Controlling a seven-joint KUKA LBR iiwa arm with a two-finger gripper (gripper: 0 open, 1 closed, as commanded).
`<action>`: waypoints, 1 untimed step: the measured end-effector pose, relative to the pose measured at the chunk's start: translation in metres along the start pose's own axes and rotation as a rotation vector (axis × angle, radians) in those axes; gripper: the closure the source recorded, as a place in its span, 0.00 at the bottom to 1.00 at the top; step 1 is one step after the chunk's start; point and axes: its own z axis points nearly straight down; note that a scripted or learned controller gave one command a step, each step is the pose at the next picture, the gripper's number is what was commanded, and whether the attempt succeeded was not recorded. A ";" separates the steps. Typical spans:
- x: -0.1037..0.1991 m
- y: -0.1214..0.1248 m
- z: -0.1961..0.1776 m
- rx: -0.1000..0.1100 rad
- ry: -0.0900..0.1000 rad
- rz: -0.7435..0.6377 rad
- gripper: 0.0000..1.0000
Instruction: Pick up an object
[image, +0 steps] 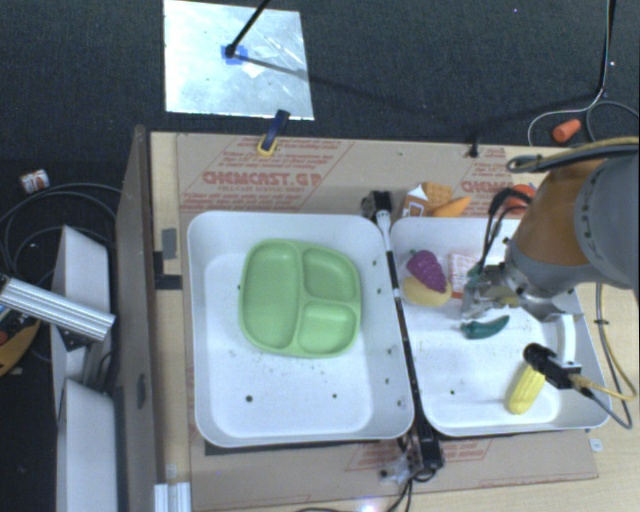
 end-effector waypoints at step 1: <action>0.000 0.000 0.000 0.000 0.000 -0.001 0.00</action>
